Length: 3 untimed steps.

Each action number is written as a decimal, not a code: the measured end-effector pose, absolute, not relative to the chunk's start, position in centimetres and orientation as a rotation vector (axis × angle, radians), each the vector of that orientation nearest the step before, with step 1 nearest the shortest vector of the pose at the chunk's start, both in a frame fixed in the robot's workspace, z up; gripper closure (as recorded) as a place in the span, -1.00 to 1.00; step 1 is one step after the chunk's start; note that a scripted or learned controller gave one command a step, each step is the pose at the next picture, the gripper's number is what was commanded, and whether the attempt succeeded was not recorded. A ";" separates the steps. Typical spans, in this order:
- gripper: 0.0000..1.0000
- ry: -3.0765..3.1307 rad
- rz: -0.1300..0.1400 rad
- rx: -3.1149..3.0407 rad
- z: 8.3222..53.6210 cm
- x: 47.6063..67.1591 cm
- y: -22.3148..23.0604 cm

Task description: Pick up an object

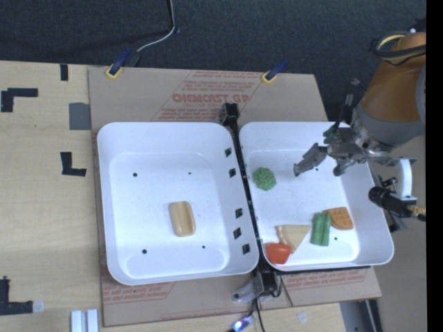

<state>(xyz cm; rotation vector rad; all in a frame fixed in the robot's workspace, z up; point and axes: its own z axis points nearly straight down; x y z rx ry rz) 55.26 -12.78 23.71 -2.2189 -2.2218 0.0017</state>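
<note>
The right bin [360, 258] holds a green broccoli-like piece [264, 179], a cream wedge [293, 235], a red piece [278, 253], a green cylinder [320, 228] and an orange waffle-like piece [340, 218]. A tan bread roll [182, 218] lies alone in the left bin [111, 144]. My gripper [320, 166] hangs over the upper right part of the right bin, to the right of the broccoli and apart from it. Its fingers are spread open with nothing between them.
Both bins sit on a cardboard sheet [201, 95] held by clips at its far edge. A black divider strip [239, 185] runs between the bins. The arm's grey and orange body [394, 95] stands over the right bin's far right corner.
</note>
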 end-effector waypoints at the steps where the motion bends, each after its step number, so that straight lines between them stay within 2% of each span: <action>1: 1.00 -2.223 0.003 -2.217 24.7 55.3 -12.7; 2: 1.00 -2.230 -0.002 -2.214 24.1 60.7 -7.6; 3: -1.00 -2.223 0.002 -2.219 24.1 60.5 -8.0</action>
